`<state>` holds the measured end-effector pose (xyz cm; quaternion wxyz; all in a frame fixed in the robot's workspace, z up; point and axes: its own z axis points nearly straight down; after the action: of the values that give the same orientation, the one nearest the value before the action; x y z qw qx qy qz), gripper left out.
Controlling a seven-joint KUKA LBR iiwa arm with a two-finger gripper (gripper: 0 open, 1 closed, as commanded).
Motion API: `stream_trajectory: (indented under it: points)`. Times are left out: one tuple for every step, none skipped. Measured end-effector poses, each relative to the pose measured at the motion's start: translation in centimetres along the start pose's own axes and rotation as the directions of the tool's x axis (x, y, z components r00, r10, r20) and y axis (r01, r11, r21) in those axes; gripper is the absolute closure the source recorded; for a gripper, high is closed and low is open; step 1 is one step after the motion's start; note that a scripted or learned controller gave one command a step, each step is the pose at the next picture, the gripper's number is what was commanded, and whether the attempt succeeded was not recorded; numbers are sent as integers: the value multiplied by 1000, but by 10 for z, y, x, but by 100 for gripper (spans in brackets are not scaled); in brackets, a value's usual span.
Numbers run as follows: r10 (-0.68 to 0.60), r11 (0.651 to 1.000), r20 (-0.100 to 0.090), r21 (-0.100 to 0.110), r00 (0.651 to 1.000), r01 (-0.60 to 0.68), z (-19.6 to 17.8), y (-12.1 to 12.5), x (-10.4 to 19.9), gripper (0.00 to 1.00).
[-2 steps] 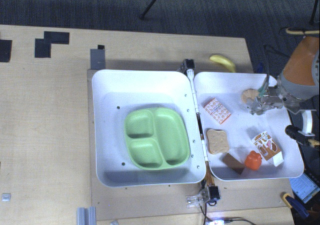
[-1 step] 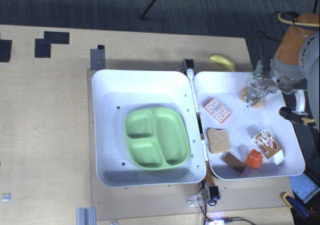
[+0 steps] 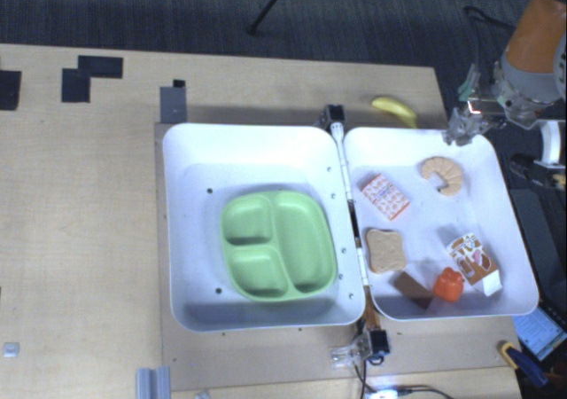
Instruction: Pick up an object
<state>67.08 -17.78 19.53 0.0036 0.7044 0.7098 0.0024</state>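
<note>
Objects for picking lie in the right bin (image 3: pixel 509 211): a croissant (image 3: pixel 443 175) at the far side, a red-and-white patterned packet (image 3: pixel 384 196) left of it, a bread slice (image 3: pixel 385 250) nearer, a dark brown block (image 3: pixel 414 288), a red toy fruit (image 3: pixel 449 285) and a printed snack pack (image 3: pixel 473 261) at the near right. The gripper (image 3: pixel 461 129) hovers at the bin's far rim, apart from the croissant; its opening cannot be told. The left bin (image 3: pixel 186 176) holds a green divided tray (image 3: pixel 277 245). A banana (image 3: pixel 394 110) lies on the bench (image 3: pixel 80 238) beyond the bins.

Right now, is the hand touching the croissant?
Apart. The camera view shows the hand at the right bin's far rim, with bare white floor between it and the croissant.
</note>
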Motion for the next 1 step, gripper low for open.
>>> stream_trajectory:
  points:
    - [1,1000,-1,4,1000,-1,2,-1,0,0]
